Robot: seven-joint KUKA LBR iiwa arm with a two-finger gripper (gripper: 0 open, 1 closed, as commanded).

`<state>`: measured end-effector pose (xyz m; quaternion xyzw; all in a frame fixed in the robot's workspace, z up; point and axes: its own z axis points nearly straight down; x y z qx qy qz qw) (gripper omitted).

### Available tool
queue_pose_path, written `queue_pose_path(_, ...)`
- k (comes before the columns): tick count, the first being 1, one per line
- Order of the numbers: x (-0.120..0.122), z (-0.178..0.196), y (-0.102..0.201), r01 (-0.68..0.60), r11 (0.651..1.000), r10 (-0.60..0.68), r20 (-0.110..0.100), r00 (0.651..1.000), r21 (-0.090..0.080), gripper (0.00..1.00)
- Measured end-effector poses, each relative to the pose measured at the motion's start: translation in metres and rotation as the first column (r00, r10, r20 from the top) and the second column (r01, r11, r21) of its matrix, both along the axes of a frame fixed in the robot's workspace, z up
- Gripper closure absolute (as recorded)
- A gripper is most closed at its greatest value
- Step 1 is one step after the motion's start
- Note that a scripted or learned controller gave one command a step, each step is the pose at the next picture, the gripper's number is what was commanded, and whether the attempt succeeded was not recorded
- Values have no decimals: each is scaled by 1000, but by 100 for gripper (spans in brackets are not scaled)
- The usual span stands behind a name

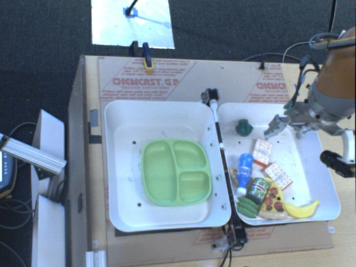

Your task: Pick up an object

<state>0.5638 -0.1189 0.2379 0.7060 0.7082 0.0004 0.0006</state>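
My end effector (276, 125) hangs at the frame's right over the right bin (328, 174), its grip unreadable, nothing visibly lifted; toys including a banana (301, 208) lie below.

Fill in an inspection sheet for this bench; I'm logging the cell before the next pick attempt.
Surface: two white bins side by side on a bench; left bin, right bin.
Job's things: in the right bin, a dark green piece, two red-and-white packets, a blue bottle, a can, a pizza slice, a banana, a green vegetable.
Clutter: green divided tray in the left bin.
Hand: the hand is over the right bin's upper part, near the green piece, holding nothing visible.
Cables: loops by the arm.
Surroundings: dark carpet; white sheet beyond the bench.
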Motion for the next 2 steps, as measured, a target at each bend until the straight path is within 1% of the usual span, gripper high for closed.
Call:
queue_pose_path(1, 66, -39, 10, -1, 1000, 1, 0, 1000, 0, 0)
queue_pose_path(2, 87, -129, 5, -2, 1000, 2, -1, 1000, 0, 0)
